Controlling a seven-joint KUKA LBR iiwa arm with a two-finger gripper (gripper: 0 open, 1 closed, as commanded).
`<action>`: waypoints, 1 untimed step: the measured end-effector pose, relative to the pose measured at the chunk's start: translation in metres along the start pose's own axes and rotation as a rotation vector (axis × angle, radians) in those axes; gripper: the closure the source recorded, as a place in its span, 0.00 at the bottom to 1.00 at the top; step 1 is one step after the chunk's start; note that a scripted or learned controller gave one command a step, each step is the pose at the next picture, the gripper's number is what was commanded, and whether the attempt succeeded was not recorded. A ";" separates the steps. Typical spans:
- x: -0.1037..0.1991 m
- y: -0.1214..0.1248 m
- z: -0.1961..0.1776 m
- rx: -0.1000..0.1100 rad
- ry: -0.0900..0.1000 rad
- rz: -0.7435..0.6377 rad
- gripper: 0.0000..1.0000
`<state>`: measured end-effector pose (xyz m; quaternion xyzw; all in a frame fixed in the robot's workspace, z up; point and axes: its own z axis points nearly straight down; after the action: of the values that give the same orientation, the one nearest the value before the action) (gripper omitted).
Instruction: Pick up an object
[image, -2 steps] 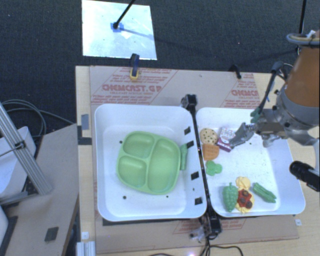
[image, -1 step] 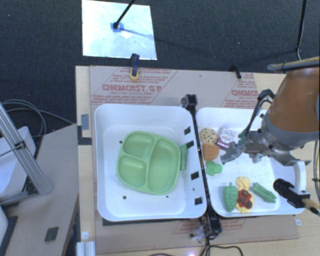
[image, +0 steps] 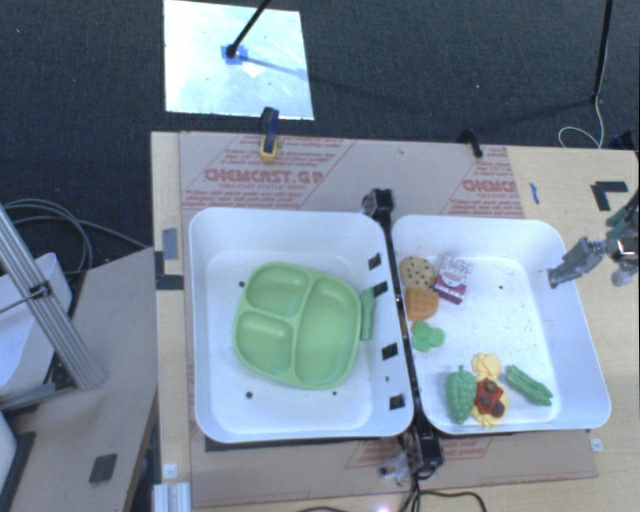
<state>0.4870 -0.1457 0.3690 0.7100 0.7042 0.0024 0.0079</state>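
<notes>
Gripper (image: 572, 265) hanging at the outer rim of the right bin (image: 560, 330), nothing between its fingers, which look slightly parted.

Every object lies away from it, toward the divider between the two bins. Nearest are the red-and-white packet (image: 453, 275) and the cookie (image: 415, 271), roughly level with the gripper across bare bin floor, with the orange cracker (image: 421, 303) and the small green leaf piece (image: 428, 336) just below them. Farther down, near the bin's front wall, sit the green pod (image: 528, 385), the yellow-and-red item (image: 488, 392) and the green pepper (image: 459, 394), close together. Well beyond the divider, the left bin (image: 215, 300) holds a green sectioned plate (image: 298, 324), the thing farthest from the gripper.
</notes>
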 end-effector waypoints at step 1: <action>0.026 -0.006 0.176 0.029 0.012 -0.009 0.00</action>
<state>0.4839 -0.1210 0.1925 0.7067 0.7075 -0.0035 -0.0064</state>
